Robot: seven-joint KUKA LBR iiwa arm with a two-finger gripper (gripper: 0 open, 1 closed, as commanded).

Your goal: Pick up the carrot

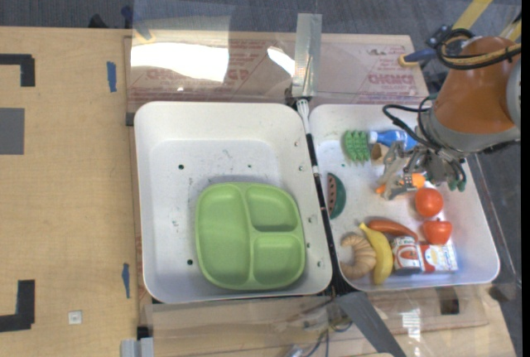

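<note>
In the right bin (484, 252), near its upper right part, the gripper (403, 173) hangs low over the toys, its grey arm (472, 94) with the orange band reaching in from the right. A small orange piece, which looks like the carrot (411, 180), shows right at the fingers, but whether they are spread or pinching it I cannot tell (the metal parts blur together there). Just below the gripper lie two tomatoes (429, 203), one under the other. Left of the gripper sits a green spiky toy (357, 146), with a blue-and-white item (387, 137) beside it. Along the bin's lower side are a banana (379, 252), a red pepper (389, 226) above it, a tan toy (356, 252) and a red-labelled can (418, 256) on its side. A watermelon slice (334, 194) rests by the left wall. The left bin (157, 181) holds a green divided plate (249, 235).
</note>
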